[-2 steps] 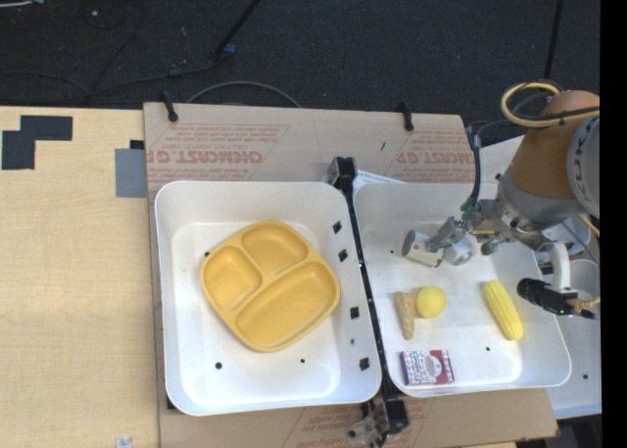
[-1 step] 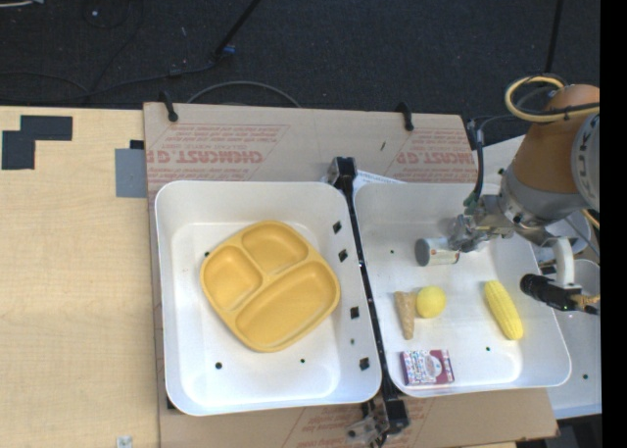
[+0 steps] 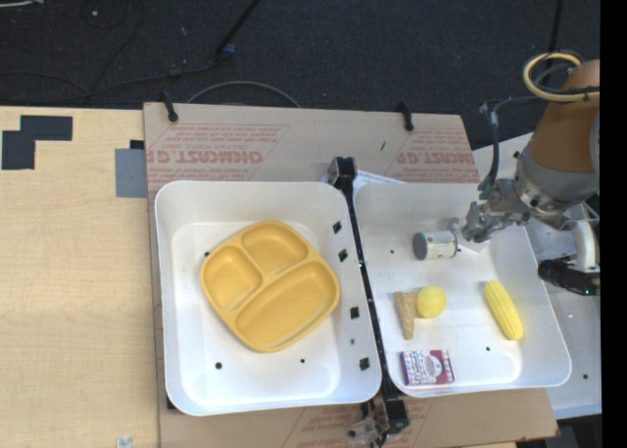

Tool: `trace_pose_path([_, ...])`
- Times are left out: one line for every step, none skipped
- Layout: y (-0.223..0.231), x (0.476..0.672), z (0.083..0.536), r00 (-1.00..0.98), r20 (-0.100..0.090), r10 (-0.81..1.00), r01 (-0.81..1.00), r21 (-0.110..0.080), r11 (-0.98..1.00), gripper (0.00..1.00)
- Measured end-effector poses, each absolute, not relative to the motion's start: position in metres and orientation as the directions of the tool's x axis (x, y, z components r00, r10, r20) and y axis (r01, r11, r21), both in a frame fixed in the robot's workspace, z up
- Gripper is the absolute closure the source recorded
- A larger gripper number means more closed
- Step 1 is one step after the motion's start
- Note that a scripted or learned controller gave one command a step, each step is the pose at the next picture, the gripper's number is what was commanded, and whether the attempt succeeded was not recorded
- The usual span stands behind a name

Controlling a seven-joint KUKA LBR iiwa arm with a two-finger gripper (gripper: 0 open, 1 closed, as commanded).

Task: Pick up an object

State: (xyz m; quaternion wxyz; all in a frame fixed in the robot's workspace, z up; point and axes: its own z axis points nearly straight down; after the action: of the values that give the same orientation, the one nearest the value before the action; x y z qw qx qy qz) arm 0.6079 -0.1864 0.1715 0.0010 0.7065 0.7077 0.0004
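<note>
Grey and cylindrical, a small can-like object point(image 3: 432, 245) is seen lying on its side in the right bin point(image 3: 549, 363), toward that bin's 12 o'clock half. The gripper point(image 3: 474, 224) is placed just beside it, at about 2 o'clock from the object, low over the bin floor. Whether the pincer is spread or closed cannot be told at this size, and nothing is seen held in it.

The cylinder is judged to be light, stiff and smooth, so it may be expected to roll or slip if pushed from one end; a hold across its round body, midway along its length, is judged safest.

Five loose things are counted in the right bin: one grey cylinder, one yellow ball point(image 3: 430, 301), one tan cone point(image 3: 406, 314) touching the ball at its 9 o'clock, one yellow corn cob point(image 3: 503, 309) at 3 o'clock from the ball, and one small red and white packet point(image 3: 427, 368) at 6 o'clock. One yellow divided plate point(image 3: 269, 284), with three compartments, is counted in the left bin point(image 3: 186, 358). Two bins are counted.
</note>
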Motion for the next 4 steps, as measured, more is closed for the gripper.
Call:
trace_pose_path([-0.191,0.612,0.234,-0.002,-0.002,1.0,1.0,0.004,0.002,1.0])
trace_pose_path([-0.192,0.612,0.243,-0.003,0.0,1.0,1.0,0.0,0.003,1.0])
trace_pose_path([-0.136,0.59,0.246,-0.005,0.003,1.0,1.0,-0.004,0.005,1.0])
trace_pose_path([-0.094,0.581,0.244,-0.004,0.002,1.0,1.0,-0.004,0.004,1.0])
